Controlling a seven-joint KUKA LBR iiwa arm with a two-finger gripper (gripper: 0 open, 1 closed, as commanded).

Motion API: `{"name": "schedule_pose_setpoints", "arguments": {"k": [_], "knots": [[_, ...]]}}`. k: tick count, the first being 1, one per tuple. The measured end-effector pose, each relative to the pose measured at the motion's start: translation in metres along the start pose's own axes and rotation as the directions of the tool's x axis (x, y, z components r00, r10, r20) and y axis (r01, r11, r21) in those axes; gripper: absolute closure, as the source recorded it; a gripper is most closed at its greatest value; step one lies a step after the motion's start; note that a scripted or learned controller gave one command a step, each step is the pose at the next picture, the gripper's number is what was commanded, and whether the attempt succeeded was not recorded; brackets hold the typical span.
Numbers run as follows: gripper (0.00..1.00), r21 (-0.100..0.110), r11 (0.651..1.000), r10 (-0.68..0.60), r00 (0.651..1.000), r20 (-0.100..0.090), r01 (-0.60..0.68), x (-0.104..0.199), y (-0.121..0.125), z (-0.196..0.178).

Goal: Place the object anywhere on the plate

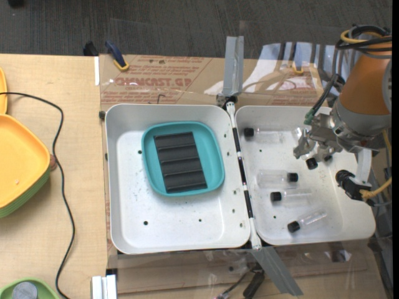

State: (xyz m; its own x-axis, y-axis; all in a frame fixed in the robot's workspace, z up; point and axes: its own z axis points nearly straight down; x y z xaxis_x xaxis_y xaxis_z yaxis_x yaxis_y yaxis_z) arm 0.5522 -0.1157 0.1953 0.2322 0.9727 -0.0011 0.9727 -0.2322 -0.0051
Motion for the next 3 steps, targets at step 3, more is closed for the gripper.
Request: {"name": "schedule_pose_setpoints", "arguments": {"k": [3], "knots": [[0.0, -0.002, 0.992, 0.129, 0.992, 0.002, -0.129, -0.076, -0.001, -0.217]]}}
